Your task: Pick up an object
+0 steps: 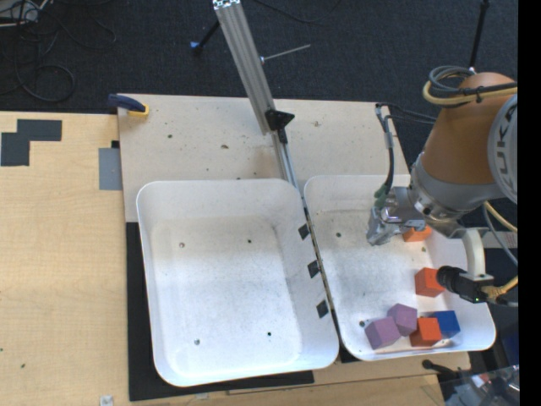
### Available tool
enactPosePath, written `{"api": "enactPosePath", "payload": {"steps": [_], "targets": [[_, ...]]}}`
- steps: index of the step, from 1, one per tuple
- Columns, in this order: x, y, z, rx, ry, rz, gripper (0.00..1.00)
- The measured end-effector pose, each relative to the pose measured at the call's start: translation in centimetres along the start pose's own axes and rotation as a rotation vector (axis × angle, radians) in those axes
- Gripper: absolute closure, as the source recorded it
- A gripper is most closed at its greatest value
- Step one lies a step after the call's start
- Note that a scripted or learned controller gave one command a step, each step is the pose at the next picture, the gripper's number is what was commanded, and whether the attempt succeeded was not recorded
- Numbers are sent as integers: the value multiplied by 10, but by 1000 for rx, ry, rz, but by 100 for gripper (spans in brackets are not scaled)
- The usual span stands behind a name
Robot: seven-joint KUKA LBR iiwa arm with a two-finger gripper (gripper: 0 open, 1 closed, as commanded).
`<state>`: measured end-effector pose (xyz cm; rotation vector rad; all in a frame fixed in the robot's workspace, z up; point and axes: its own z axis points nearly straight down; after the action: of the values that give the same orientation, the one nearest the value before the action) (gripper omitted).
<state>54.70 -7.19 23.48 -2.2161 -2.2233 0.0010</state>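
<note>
The tool [382, 227] hung over the right bin [355, 265], in the upper middle part of it, close above the white floor. It was a small metallic piece under the grey wrist, and I cannot tell how it stood or if something was inside it, because the picture is too small and blurred there. The arm [465, 146] came in from the right, with its orange band big and round above the bin's far right corner.

Just to the right of the tool, a small orange block [415, 234] lay partly hidden under the wrist. Lower, near the right wall of the bin, there was a red-orange block [428, 282] beside a black part of the arm's cabling. In the near right corner four blocks lay close together: two purple blocks [382, 332] [404, 318], one orange block in the corner [427, 331] and a blue block [447, 322], which touched the orange one.

The left bin [161, 227] stood beside the right one, their walls touching along the middle. Behind both bins, a slanted aluminium bar [247, 62] rose from the bench [194, 138].
</note>
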Motion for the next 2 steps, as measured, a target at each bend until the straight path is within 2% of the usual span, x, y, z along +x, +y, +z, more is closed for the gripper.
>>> {"api": "enactPosePath", "payload": {"steps": [1, 2], "targets": [[59, 17, 2, 0, 1, -2, 100], [109, 44, -5, -1, 1, -1, 100]]}}
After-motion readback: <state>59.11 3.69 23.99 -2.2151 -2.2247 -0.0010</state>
